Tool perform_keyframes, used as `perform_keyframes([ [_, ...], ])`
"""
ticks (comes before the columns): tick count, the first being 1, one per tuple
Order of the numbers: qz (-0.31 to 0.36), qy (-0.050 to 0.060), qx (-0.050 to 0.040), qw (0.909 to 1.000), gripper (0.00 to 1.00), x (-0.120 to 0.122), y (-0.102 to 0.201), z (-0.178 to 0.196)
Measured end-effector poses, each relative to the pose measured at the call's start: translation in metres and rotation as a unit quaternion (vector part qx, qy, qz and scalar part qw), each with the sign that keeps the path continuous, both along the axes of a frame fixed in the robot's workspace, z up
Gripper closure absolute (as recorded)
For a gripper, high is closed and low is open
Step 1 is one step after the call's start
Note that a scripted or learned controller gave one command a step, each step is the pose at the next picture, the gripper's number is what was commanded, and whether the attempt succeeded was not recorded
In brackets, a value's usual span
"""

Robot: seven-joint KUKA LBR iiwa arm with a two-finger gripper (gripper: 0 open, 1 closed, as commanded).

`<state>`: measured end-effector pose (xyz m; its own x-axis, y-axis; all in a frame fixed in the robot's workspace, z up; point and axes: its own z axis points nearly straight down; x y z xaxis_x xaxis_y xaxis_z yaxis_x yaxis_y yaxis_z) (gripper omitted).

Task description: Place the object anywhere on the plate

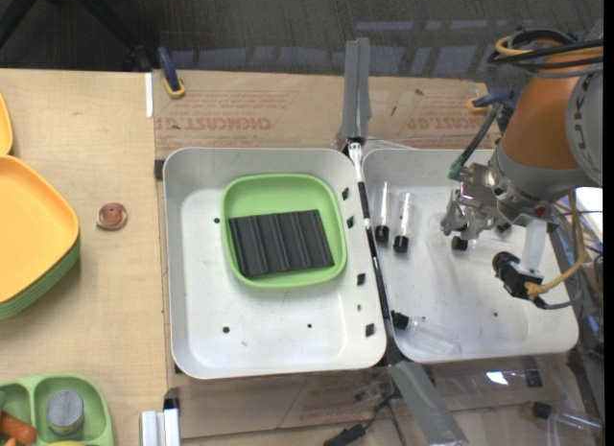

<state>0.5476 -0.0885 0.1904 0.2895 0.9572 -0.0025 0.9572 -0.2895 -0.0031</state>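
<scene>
My bench [86, 147] looks like pale, matt wood, with brown printed cardboard [249, 113] laid under the bins. Both bins [192, 319] are smooth white plastic with a soft sheen. The green plate [240, 199] is glossy plastic, and the dark ribbed slab [283, 243] on it looks matt, like rubber. My wrist band [537, 128] is smooth orange.

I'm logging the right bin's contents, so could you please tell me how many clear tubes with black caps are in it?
3, possibly more hidden under the arm. Two tubes lie side by side near the right bin's left wall; a third tube lies near its front left corner.
</scene>
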Motion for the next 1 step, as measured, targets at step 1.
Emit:
perform_keyframes([
  [1, 0.091, -0.001, 0.0004, 0.9958, 1.00, 0.0163, 0.0589, 0.0004],
])
